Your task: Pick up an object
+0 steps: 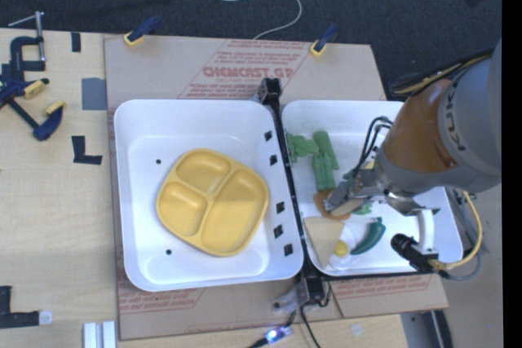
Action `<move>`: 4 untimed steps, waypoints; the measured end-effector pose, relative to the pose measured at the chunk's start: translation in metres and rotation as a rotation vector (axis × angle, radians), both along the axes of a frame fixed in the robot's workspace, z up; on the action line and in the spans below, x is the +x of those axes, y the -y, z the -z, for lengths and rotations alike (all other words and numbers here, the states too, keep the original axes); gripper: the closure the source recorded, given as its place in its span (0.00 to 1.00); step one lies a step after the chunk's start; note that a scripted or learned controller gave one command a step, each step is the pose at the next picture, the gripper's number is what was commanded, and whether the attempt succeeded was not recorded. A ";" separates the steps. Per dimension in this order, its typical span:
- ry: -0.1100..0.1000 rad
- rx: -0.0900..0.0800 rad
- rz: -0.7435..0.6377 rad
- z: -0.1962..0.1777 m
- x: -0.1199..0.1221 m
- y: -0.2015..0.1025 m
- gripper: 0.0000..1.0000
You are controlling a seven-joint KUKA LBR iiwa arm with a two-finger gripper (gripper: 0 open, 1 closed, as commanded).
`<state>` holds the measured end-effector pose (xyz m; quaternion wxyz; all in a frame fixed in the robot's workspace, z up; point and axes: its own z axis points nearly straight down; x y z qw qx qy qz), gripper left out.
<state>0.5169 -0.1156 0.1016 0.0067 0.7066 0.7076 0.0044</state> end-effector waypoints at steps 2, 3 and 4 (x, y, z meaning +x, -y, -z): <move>-0.011 0.003 -0.001 -0.118 0.011 -0.003 1.00; -0.017 0.004 0.000 -0.123 0.011 -0.004 1.00; -0.017 0.005 -0.005 -0.128 0.029 -0.052 1.00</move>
